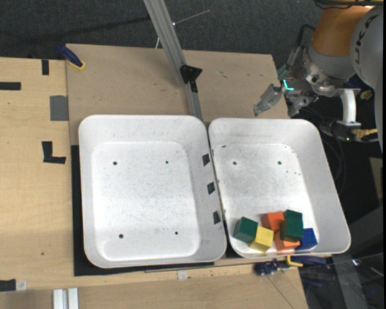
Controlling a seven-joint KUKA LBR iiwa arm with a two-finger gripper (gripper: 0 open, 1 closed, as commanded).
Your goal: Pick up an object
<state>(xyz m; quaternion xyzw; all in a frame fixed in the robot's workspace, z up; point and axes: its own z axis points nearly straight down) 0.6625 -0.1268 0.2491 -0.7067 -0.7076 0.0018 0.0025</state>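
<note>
Standing at the bench: one grey arm [347, 31] with an orange band, entering from the right, its gripper [278, 102] poised above the bench just beyond the far edge of the right bin [315, 166], fingers spread apart with nothing between them. Right bin, contents: a tight cluster of small blocks pushed into the near corner, namely a dark green block [246, 228] at the left of the group, a yellow block [264, 237] touching it, an orange block [273, 221] behind, a second dark green block [293, 224] perched partly on its neighbours, a blue block [307, 238] at the right, and a further orange piece [284, 243] low in the middle, partly hidden. Left bin [141, 185]: white, speckled, four small dark marks. Gripper and blocks stand well apart, at opposite ends of the bin, so by my reckoning the pick has not begun. Risks noted: the blocks touch one another, so descending fingers may land on top of a neighbour rather than beside the chosen block, or shove the heap aside; the cluster sits against the bin's sloped near wall, which may foul a finger; the perched green block looks liable to tip or slide when nudged; closing on two blocks together may drop both on lifting.
</note>
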